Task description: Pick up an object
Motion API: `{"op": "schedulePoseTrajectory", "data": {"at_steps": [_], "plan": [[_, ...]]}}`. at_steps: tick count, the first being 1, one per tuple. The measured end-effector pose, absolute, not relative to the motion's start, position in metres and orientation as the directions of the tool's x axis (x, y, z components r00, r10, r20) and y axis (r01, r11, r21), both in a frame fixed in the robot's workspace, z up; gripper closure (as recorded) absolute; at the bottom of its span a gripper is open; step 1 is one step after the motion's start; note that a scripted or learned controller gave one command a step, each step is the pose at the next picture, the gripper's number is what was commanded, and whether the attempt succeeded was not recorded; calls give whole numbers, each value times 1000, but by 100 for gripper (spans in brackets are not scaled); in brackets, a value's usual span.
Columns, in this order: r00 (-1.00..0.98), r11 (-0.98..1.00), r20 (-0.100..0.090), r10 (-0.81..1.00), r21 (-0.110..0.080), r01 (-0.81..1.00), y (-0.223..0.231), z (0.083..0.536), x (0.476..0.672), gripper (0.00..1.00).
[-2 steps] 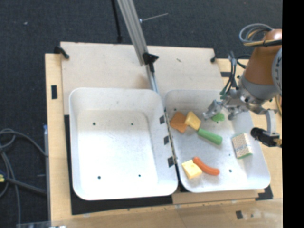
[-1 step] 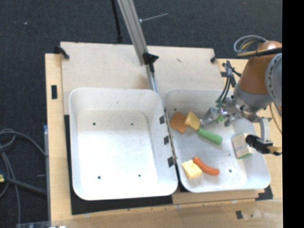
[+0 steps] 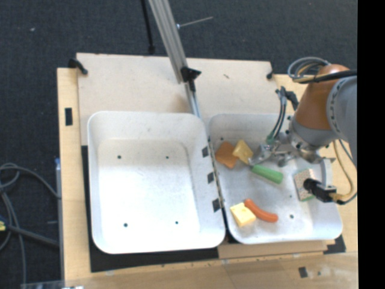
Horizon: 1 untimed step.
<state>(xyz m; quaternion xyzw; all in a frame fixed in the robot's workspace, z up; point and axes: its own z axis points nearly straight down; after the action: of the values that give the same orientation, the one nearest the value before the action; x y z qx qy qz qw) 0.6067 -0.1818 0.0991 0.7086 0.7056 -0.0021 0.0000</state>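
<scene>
The end effector (image 3: 263,156) hangs low in the right bin (image 3: 313,224), its tips just above the green cylinder's (image 3: 267,173) upper end; whether it is wide or narrow I cannot tell; at its 9 o'clock lie a yellow block (image 3: 243,150) and an orange block (image 3: 225,155), touching; at 6 o'clock a second yellow block (image 3: 242,214) touches an orange carrot (image 3: 261,212); the left bin (image 3: 99,131) sits beside it on the bench (image 3: 132,83)

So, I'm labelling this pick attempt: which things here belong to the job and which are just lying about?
Job:
gripper
green cylinder
yellow block
orange-brown block
yellow cube
orange carrot-shaped piece
right bin

Lying about:
left bin
metal pole
cables
</scene>
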Motion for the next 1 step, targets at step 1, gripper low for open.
{"op": "schedulePoseTrajectory", "data": {"at_steps": [1], "plan": [[7,-7,-3,1000,5,1000,-182,113,609,100]]}}
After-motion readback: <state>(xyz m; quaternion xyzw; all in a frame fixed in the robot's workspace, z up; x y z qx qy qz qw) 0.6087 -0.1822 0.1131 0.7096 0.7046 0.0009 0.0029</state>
